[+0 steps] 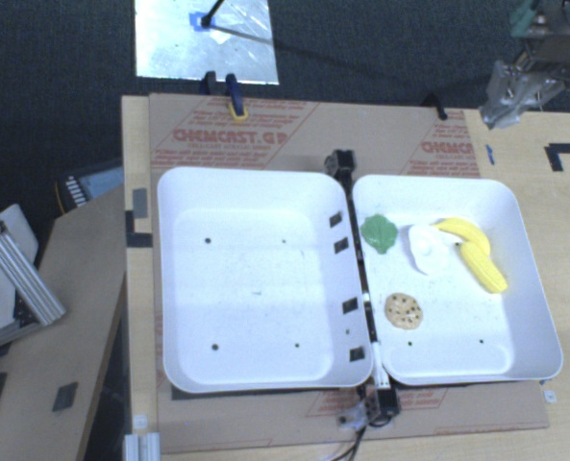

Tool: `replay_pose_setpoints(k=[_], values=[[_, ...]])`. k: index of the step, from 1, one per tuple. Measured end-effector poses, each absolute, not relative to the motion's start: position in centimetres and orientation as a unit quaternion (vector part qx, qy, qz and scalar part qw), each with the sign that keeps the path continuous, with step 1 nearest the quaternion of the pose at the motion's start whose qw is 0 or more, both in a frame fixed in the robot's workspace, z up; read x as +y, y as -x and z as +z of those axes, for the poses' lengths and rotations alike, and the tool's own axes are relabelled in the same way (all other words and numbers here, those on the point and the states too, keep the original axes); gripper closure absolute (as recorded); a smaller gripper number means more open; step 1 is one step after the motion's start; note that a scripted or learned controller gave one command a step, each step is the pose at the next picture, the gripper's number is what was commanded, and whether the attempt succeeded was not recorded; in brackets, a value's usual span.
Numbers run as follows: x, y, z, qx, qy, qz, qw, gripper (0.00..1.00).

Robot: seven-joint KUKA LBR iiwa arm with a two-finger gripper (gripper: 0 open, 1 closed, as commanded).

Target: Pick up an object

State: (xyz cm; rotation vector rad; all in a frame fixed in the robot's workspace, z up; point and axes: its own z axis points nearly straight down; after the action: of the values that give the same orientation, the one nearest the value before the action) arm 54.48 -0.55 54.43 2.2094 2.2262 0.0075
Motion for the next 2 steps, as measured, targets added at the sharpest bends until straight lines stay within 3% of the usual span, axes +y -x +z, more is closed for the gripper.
replay_pose_setpoints(k=[1,2], values=[[-2.1,-53.5,40.4,0.707,-0.707,-0.0045,-0.004,1.00],[5.0,-57.6,42.2,0.711,-0.703,0.0026,0.002,1.00]])
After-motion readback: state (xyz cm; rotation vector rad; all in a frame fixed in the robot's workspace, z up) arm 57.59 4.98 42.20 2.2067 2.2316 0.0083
